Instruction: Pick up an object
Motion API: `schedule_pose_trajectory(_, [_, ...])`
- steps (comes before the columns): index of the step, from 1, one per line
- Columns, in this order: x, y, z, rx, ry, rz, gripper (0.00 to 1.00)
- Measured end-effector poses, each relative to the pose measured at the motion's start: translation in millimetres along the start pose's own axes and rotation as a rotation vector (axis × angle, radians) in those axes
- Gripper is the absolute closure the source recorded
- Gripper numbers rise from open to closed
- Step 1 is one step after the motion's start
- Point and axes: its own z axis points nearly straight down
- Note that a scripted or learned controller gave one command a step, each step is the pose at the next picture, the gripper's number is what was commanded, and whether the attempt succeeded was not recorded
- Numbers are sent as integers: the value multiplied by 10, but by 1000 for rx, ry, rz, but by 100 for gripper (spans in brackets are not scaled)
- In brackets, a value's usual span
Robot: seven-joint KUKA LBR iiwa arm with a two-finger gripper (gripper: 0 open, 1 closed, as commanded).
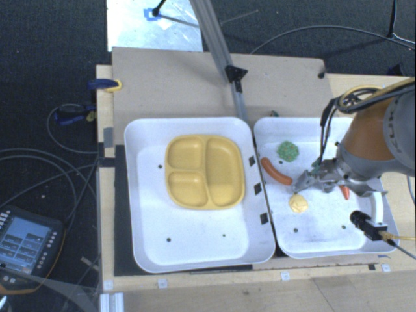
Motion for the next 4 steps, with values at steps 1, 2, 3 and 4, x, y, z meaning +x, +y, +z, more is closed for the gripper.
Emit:
schedule_pose_trajectory(1, [0,11,-115,-4,0,0,100])
schedule_pose_trajectory(2, [-12,11,-756,-8,-2,-5,100])
schedule_pose_trajectory(3, [-102,-8,-1248,-7,-2,-5,100])
schedule_pose_trajectory(4, [-86,111,-1772,-8,-2,-7,100])
